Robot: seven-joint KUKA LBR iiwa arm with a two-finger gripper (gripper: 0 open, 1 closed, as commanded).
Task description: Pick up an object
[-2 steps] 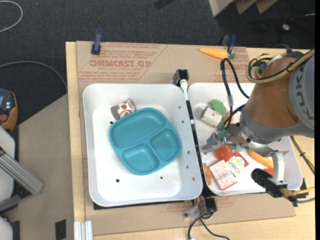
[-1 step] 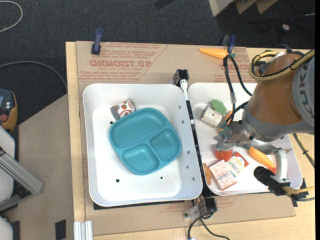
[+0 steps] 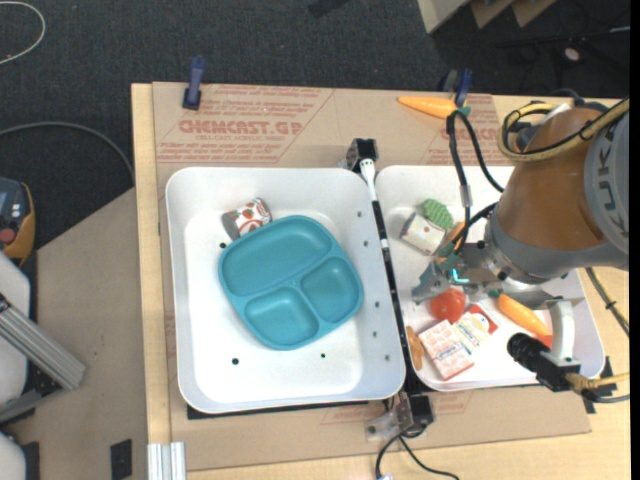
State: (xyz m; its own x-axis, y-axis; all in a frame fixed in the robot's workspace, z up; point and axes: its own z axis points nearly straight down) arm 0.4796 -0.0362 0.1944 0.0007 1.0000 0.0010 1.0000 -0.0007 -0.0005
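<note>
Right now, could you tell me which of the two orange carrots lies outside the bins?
The carrot on the cardboard near the blue clamp; the other carrot lies inside the right bin.

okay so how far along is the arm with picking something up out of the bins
Done so far: the arm has reached into the right bin, and its gripper is low among the clutter, right by a red object. In hand: nothing that I can confirm, since no item is visibly between the fingers. Left: closing on one item and lifting it clear. The teal divided plate in the left bin sits untouched.

Glossy teal plastic tray (image 3: pixel 290 281), matt cardboard bench (image 3: pixel 260 118).
</note>
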